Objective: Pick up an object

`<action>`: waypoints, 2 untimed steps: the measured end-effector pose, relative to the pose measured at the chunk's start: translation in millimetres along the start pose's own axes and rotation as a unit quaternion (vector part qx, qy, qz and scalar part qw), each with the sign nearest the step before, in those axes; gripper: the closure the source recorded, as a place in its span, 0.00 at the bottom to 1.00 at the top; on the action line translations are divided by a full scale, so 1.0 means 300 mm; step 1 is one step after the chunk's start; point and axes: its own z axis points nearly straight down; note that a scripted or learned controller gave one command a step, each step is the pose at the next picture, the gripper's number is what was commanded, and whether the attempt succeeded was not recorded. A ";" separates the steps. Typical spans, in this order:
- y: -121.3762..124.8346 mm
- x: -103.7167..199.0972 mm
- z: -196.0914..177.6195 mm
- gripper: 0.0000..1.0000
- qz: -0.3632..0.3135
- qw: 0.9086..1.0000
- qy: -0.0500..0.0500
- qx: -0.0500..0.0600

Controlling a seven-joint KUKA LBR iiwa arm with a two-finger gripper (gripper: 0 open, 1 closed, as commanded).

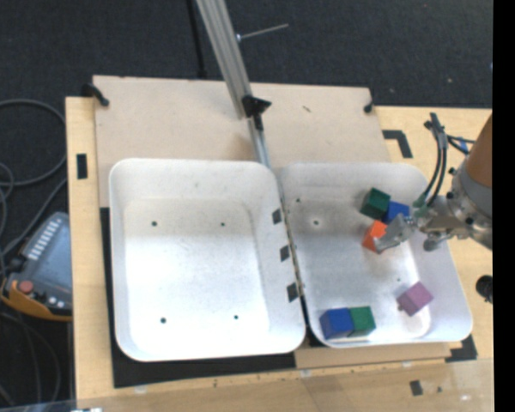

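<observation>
Camera view looks down on two white bins on the table [86, 230]. All the blocks lie in the right bin [326, 239]. The arm's fingers [393, 235] are low beside the orange block [374, 236], likely to grab it. Open or closed, I cannot tell.

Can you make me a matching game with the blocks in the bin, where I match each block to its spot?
Things:
1. purple block
2. orange block
3. dark green block
4. blue block with a green neighbour

Places:
A. front edge of the right bin
B. right at the gripper
C. farthest back in the bin
D. alone near the bin's front right corner

Pairs: 1-D, 2-B, 3-C, 4-A
</observation>
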 end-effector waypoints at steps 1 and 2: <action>0.289 -0.110 0.382 0.00 -0.004 1.000 0.000 0.003; 0.401 -0.110 0.481 0.00 -0.004 1.000 -0.001 -0.004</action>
